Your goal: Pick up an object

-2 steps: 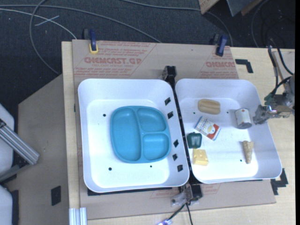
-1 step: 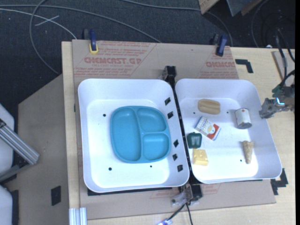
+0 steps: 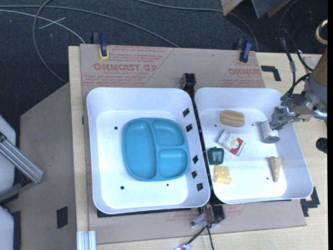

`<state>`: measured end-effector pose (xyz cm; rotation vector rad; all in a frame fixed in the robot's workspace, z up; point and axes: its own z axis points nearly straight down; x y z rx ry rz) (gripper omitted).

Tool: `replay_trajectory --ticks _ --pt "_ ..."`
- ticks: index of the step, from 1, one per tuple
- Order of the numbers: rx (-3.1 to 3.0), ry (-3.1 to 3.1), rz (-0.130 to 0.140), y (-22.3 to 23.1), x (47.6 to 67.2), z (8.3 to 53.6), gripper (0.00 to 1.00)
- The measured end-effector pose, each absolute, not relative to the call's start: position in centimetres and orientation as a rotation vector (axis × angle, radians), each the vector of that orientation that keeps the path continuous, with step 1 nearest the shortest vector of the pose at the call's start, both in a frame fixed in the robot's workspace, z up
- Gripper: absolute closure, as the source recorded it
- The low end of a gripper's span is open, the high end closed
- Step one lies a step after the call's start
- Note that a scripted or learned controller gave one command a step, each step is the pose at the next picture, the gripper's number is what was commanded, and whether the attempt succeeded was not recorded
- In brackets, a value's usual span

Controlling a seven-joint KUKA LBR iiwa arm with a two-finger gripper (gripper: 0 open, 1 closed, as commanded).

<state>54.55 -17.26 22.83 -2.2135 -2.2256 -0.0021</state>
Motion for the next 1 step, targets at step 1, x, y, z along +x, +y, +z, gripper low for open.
replay_trajectory --ticks 1 --pt "-2.212 -2.226 -0.001 -10.9 55.24 22.63 1.0"
